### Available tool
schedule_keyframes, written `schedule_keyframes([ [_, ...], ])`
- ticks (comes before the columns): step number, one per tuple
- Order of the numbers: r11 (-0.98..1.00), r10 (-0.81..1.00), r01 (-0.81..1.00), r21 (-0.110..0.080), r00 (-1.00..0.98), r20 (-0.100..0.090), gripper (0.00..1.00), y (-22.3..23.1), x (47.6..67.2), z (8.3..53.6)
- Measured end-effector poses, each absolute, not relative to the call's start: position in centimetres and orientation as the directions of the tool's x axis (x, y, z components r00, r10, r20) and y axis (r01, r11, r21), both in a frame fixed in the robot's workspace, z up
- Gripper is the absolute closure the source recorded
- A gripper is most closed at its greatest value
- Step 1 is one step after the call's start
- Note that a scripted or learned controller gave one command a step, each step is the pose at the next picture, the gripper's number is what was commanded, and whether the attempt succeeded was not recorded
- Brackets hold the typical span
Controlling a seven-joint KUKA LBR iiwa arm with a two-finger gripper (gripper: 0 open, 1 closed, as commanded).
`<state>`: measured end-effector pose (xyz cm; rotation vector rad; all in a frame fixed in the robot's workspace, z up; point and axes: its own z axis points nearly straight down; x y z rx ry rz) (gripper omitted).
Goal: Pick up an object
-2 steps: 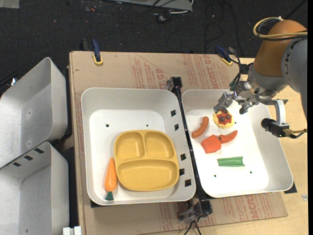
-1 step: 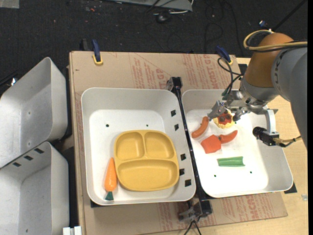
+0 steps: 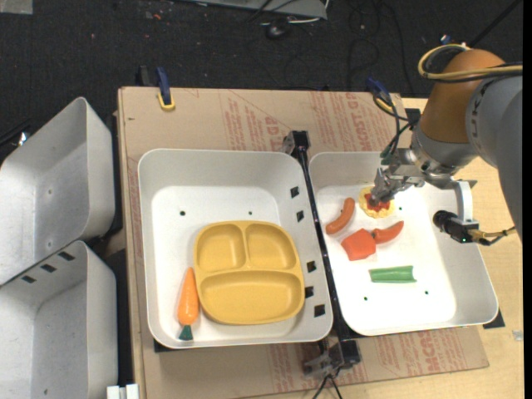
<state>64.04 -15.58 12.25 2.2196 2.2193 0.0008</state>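
Observation:
In the right bin (image 3: pixel 432 310) lie several toy foods: a sausage (image 3: pixel 340 217), a red-orange pepper piece (image 3: pixel 359 244), a small red chili (image 3: pixel 389 233), a green bean (image 3: pixel 391 275) and a yellow-and-red piece (image 3: pixel 376 206). My gripper (image 3: pixel 384 193) hangs right over the yellow-and-red piece, its dark fingers pointing down at it. The arm's orange band (image 3: pixel 453 98) sits above the bin's far right.
The left bin (image 3: pixel 166 181) holds a yellow divided tray (image 3: pixel 248 271) and a carrot (image 3: pixel 188 299) beside it at the front left. Black clips line the divider (image 3: pixel 312 223) between the bins. White containers (image 3: pixel 50 223) stand at the far left.

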Motion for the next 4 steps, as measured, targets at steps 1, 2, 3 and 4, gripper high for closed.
schedule_keyframes([
  [1, -0.001, 1.0, 1.0, 0.006, 0.001, -0.002, 1.0, -15.6, 63.6, 16.8],
  [2, 0.002, 1.0, 1.0, 0.006, -0.002, -0.002, 1.0, -15.5, 63.5, 21.1],
  [3, 0.002, 1.0, 1.0, 0.006, -0.002, -0.002, 1.0, -15.6, 63.6, 25.3],
  [4, 0.007, 1.0, 1.0, -0.001, -0.007, 0.002, 1.0, -10.0, 62.3, 24.4],
])
